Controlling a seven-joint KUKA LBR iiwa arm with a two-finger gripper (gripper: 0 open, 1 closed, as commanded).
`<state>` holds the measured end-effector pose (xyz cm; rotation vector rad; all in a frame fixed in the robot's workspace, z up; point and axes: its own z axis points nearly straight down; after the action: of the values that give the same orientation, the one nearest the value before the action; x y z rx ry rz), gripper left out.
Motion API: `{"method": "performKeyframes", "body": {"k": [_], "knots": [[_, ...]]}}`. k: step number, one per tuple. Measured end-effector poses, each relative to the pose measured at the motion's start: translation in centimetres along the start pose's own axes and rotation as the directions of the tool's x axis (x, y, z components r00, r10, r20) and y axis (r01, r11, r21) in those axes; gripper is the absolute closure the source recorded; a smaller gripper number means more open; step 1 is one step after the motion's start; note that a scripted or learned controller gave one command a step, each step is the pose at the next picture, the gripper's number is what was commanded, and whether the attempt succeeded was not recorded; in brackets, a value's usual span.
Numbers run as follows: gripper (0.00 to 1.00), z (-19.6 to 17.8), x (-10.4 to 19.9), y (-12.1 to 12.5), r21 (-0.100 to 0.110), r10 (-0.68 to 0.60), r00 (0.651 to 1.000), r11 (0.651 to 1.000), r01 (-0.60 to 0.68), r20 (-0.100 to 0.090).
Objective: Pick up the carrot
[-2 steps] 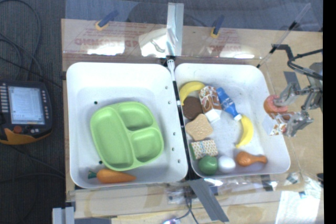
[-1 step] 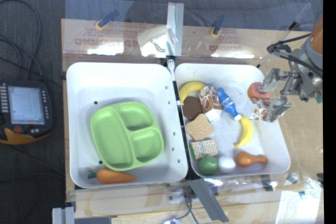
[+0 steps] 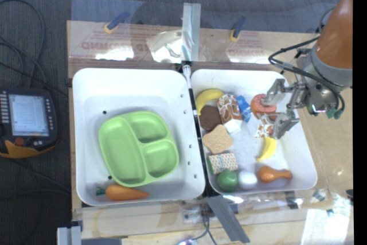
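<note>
A grey KUKA arm [image 3: 338, 37] with an orange band reaches in from the right over two shallow white bins on a workbench. The left bin [image 3: 92, 89] holds a lime-green divided plate [image 3: 139, 147] at its centre. The right bin [image 3: 304, 163] is crowded with toy food: a yellow banana [image 3: 267, 148], a chicken drumstick [image 3: 273, 174], a square cracker [image 3: 217, 139], a brown cookie [image 3: 210, 117], a green vegetable [image 3: 227, 179] and a white egg [image 3: 248, 179], among others.

The gripper [image 3: 284, 113] hangs over the right bin's upper right part, its fingers spread apart with nothing seen between them; a reddish toy piece [image 3: 264, 104] lies just beside one finger.

The carrot [image 3: 123, 193], the target, lies in the other bin, on its side along the front wall of the left bin, just below the plate's lower edge, its green stem end pointing left and its orange tip pointing right.

It looks like a light, hollow plastic toy: stiff, smooth and likely slippery, apt to roll or skid if pinched off-centre. The best hold appears to be across the thick middle of the orange body, with the fingers closing from front and back. The near bin wall and the plate rim leave little room for the fingers, a probable cause of a missed grasp.
</note>
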<state>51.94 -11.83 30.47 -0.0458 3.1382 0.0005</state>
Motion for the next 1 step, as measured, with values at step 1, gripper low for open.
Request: {"method": "performKeyframes", "body": {"k": [1], "knots": [[1.00, 12.88, 2.66, -0.01, -0.003, -0.043, 0.999, 0.999, 0.043, -0.014]]}}
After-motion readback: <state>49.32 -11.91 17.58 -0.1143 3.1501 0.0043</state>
